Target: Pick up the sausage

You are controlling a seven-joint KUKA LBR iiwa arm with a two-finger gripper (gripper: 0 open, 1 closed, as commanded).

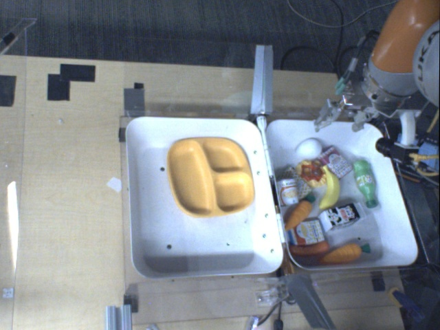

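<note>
The sausage [307,249] is a dark red-brown link lying along the front wall of the right bin [407,234], just left of an orange carrot [342,254]. My gripper [341,121] hangs above the bin's back edge, far behind the sausage, with its two fingers spread apart and nothing between them. The arm's orange band [405,26] is at the upper right.
The right bin also holds a white egg [309,147], a banana [331,190], a green bottle [364,182], a second carrot [299,214], a small carton [342,216] and several packets. A yellow divided tray [210,175] sits in the left bin [148,253].
</note>
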